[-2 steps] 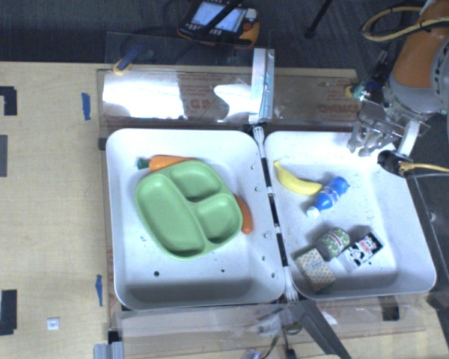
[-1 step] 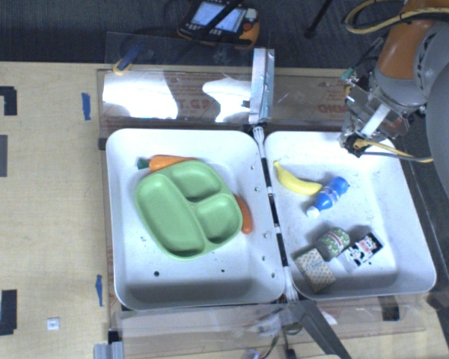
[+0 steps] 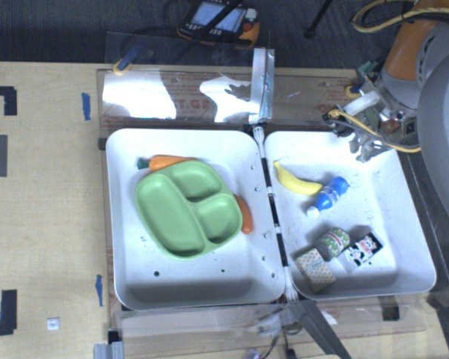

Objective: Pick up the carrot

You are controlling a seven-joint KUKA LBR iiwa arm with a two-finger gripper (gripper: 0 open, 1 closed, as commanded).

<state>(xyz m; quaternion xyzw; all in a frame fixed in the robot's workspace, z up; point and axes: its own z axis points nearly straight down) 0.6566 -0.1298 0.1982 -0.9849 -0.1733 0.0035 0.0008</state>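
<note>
Green divided plate [image 3: 188,209] in left bin [image 3: 127,275]; banana [image 3: 295,182], blue bottle [image 3: 328,194] in right bin [image 3: 411,260].

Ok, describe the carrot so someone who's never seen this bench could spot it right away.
Look at the left bin of the two white bins, where a green plate sits. The carrot lies mostly under that plate, poking out at its top edge, with an orange end showing at the plate's right edge. It is the one orange thing in that bin.
</note>
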